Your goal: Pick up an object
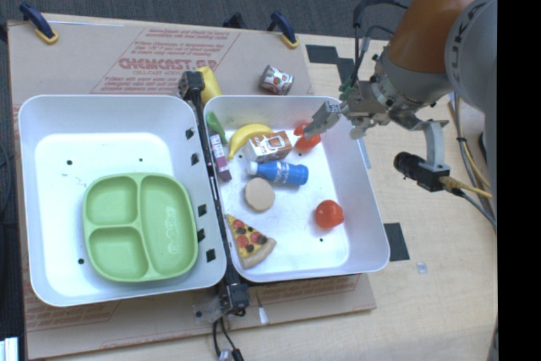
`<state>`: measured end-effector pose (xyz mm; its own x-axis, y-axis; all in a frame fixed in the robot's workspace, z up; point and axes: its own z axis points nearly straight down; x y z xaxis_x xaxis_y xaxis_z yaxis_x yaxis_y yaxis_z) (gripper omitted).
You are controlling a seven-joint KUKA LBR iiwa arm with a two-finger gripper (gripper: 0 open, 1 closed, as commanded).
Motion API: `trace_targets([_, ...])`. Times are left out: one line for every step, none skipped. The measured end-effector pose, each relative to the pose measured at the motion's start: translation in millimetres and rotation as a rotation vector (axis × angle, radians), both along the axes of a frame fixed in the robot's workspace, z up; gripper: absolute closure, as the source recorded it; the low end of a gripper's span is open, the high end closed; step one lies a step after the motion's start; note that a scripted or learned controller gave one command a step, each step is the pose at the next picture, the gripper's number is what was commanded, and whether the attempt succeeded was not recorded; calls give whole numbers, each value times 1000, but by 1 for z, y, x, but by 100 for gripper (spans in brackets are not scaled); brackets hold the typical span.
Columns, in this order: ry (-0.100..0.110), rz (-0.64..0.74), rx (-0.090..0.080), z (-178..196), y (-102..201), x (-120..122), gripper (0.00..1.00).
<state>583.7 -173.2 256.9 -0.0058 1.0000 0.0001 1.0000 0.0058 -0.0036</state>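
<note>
Camera view had the grey arm (439,30) reaching in from the right, and its jaws (321,121) hung over the upper right part of the right bin (365,216). Whether they stood apart or together could not be told at that slant, and nothing could be seen gripped.

Just beside the tip, down and to the left, lay a small red thing (307,139), partly covered by it and hard to name. Touching that was a little carton (270,147), with a banana (248,135) curved along its upper left. Below the carton sat a blue and white bottle (281,173) on its side, then a round tan piece (259,196), and near the front wall a pizza slice (248,240). A red ball (329,214) rested well apart from the tip, toward the bin's right side. Along the left wall lay a thin dark stick-like item (221,152), too narrow to make out.

Over in the left bin (51,139) sat a green divided tray (139,226). Outside both bins, on the cardboard sheet (127,55) covering the surface, a small crumpled can (276,80) lay behind the right bin, and something yellow (208,85) poked up where the bins met, half hidden by a black clip. The arm's upper part was cut off at the right.
</note>
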Motion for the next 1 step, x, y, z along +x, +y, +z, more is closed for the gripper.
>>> trace_targets([3,1,1,-115,15,-83,0])
